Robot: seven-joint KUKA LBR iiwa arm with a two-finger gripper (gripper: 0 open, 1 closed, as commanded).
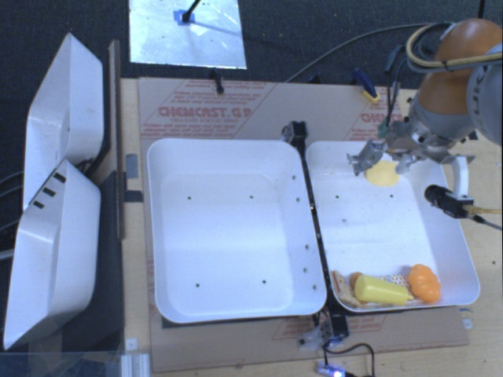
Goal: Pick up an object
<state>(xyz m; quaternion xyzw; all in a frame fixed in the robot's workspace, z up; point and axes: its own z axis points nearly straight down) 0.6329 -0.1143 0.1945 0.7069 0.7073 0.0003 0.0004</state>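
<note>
- Dark speckled flooring is surrounding a pale bench [236, 104] whose brown cardboard sheet is carrying red printed lettering.
- Two shallow white bins are sitting side by side on it: the left bin [228, 226] with smooth, glossy walls and small dark dots on its floor, and the right bin [448, 246] touching it along a dark central seam.
- Two more white tray-like shells [59, 195] are leaning at 9 o'clock, off the bench.
- One square, shiny metal plate [187, 20] is lying at 12 o'clock on the floor, with a thin dark rod crossing it.
- One grey arm with its orange band [464, 49] is reaching in from 2 o'clock, and the gripper [383, 162] is hovering low over the far part of the right bin.
- One pale yellow, soft-looking rounded object [383, 173] is lying directly beneath the gripper, at 12 o'clock within the right bin; whether the metal fingers are open, closed or pinching it cannot be told.
- At 6 o'clock in the right bin a small cluster is lying together: one smooth yellow elongated piece [381, 290], one round orange piece [424, 282] just beside it, and one flat tan cracker-like piece [343, 287] against the near wall.
</note>
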